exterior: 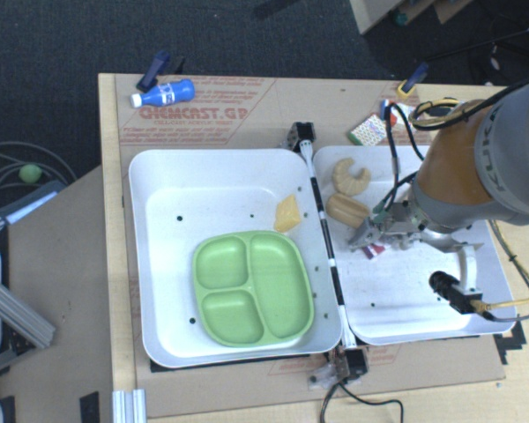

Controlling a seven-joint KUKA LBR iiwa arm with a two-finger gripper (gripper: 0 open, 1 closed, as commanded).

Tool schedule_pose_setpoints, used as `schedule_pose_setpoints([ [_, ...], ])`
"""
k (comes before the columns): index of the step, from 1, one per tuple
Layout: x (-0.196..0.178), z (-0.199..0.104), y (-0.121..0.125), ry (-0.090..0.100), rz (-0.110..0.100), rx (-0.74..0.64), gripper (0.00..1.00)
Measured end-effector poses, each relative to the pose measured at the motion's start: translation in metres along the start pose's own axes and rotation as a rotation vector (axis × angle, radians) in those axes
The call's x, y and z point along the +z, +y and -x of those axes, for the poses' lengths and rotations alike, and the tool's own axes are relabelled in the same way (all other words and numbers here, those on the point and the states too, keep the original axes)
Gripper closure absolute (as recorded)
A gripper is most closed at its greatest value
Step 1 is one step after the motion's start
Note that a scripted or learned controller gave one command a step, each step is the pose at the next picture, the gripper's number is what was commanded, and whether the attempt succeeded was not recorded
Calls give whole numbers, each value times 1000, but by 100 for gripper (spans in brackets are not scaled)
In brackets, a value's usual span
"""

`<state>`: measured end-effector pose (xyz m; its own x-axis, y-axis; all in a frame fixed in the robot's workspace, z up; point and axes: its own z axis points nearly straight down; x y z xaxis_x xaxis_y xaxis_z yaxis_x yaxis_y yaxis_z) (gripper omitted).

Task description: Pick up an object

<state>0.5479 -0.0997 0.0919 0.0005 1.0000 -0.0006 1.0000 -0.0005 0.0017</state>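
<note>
Nearest cam, in L bin: green plate w/ 3 compartments, flat on bin floor, toward near-right corner. Just beyond plate's far-right edge: pale yellow wedge, close to the divider btwn bins; touching plate or not, can't tell. Next door, R bin, side by side w/ L bin on the surface. Low over R bin's mid-left: tool, hanging from grey arm w/ orange band, reaching in from the right. Can't tell how far open the tool is, nor whether it has hold of anything. Right at tool's tip, on bin floor: small red item, partly hidden, too small to ID. Just beyond and left of tool: wooden block, rounded, lying near the divider, apart from red item. Farther back, near block: C-shaped wooden piece, flat on bin floor. At R bin's far rim: small patterned packet, tilted. Farthest, on surface beyond L bin: blue-and-white tube, on its side, next to red printed lettering, well apart from everything in the bins.
</note>
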Motion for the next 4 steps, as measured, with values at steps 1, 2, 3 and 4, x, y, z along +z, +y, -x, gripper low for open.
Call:
schedule_pose_setpoints([
  [1, -10, 0, 0, -1, 1, 0, 100],
  [2, -10, 0, 0, -1, 1, 0, 0],
  [3, 7, 7, 34, 0, -1, -1, 0],
  [4, -3, 7, 34, -1, 1, -1, 100],
])
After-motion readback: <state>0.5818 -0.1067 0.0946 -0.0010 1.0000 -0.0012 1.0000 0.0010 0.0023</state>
